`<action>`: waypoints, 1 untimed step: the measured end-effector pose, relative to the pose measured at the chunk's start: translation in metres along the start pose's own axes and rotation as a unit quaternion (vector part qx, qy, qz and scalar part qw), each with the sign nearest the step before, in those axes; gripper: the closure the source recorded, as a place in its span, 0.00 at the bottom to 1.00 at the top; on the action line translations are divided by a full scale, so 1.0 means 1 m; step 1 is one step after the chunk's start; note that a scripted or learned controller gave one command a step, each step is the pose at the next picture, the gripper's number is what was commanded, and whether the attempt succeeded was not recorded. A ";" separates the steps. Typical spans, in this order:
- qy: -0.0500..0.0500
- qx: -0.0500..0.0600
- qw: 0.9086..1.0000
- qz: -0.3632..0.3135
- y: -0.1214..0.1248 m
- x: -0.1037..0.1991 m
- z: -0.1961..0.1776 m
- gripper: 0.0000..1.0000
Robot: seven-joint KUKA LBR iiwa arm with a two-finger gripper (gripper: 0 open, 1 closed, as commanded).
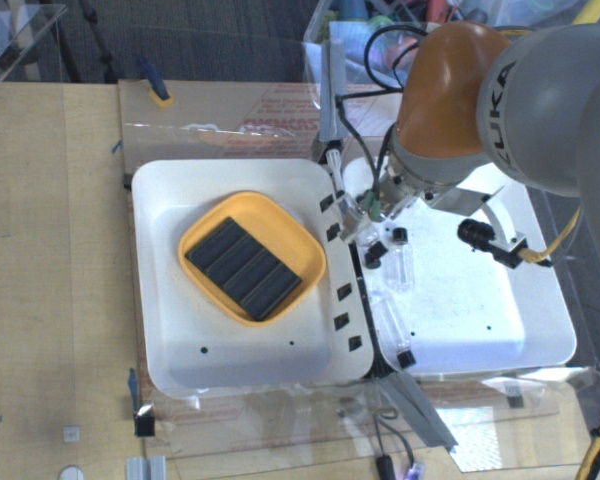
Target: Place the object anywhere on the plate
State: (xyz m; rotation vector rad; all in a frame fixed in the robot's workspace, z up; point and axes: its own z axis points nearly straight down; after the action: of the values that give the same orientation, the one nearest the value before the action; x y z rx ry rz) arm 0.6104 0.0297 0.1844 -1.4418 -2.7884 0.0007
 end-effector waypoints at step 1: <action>0.000 0.000 1.000 0.000 0.000 0.000 0.000 0.00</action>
State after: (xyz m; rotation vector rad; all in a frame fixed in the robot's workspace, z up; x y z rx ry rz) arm 0.6106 0.0294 0.1847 -1.4424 -2.7888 -0.0001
